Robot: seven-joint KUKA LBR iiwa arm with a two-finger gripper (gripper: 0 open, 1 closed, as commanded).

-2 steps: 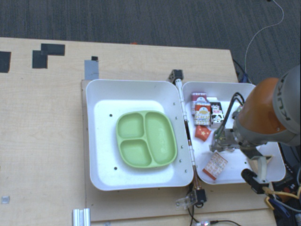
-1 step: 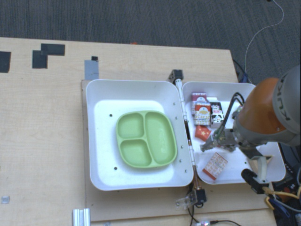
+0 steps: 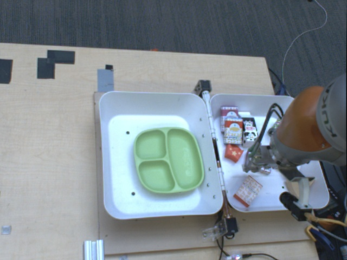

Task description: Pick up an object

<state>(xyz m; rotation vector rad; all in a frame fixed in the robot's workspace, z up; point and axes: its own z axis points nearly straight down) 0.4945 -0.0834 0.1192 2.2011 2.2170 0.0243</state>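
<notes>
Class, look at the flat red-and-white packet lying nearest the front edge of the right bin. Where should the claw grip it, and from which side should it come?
Probably from straight above. The red-and-white packet lies flat and tilted on the floor of the right bin, apart from the other packets, so no side face offers itself. Grip across its narrower width, near the middle, with the claw turned to match the tilt.

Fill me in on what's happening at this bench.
A grey arm with an orange band reaches in over the right bin, its pincer low among small packets. A red packet lies just left of the pincer, and a red-and-white packet lies below it; more packets sit near the far wall. Nothing is visibly gripped. The left bin holds a green divided tray.
</notes>
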